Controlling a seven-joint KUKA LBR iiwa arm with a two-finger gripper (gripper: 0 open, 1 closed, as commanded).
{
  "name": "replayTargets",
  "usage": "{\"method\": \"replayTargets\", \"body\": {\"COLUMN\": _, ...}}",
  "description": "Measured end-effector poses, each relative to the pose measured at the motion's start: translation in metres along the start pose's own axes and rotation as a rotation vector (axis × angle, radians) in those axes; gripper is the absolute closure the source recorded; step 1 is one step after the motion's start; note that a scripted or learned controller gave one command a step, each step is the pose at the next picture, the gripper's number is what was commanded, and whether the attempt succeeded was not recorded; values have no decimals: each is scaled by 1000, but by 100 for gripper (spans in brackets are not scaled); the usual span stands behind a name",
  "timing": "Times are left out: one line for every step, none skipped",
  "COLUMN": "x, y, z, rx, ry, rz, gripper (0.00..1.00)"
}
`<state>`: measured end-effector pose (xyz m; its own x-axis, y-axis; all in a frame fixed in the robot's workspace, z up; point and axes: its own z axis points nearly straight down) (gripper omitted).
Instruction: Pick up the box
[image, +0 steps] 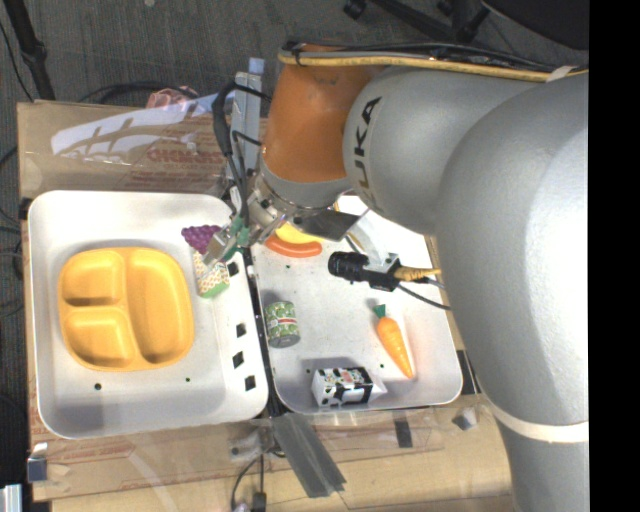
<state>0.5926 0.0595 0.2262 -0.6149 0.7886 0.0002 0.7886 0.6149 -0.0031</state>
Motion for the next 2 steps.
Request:
{"method": "replayTargets", "body": {"x": 35, "y": 43, "z": 13, "rx": -4, "ry": -2, "rz": -212, "gripper": 100}}
{"method": "replayTargets", "body": {"x": -58, "y": -24, "z": -1, "rx": -2, "ry": -3, "rz": -769, "gripper": 100}}
